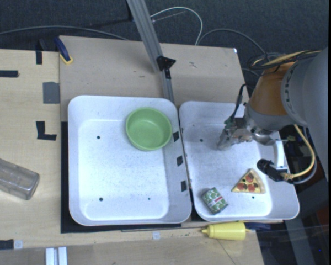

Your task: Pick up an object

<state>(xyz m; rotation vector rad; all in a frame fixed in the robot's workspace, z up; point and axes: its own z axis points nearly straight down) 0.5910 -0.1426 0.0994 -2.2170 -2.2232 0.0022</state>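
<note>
A green bowl (149, 128) rests at the upper right of the left bin (99, 164). In the right bin (209, 120) lie a pizza slice toy (249, 183) and a small green can (214, 200) near the front edge. My gripper (228, 139) hangs low over the middle of the right bin, up and left of the pizza slice. Nothing shows between its fingers. The grey arm with its orange band (270, 95) reaches in from the right.
A yellow bottle (228, 231) lies on the bench just in front of the right bin. A clear plastic cup (11, 176) lies on its side at the far left. A metal pole (149, 32) slants down to the bins' back edge.
</note>
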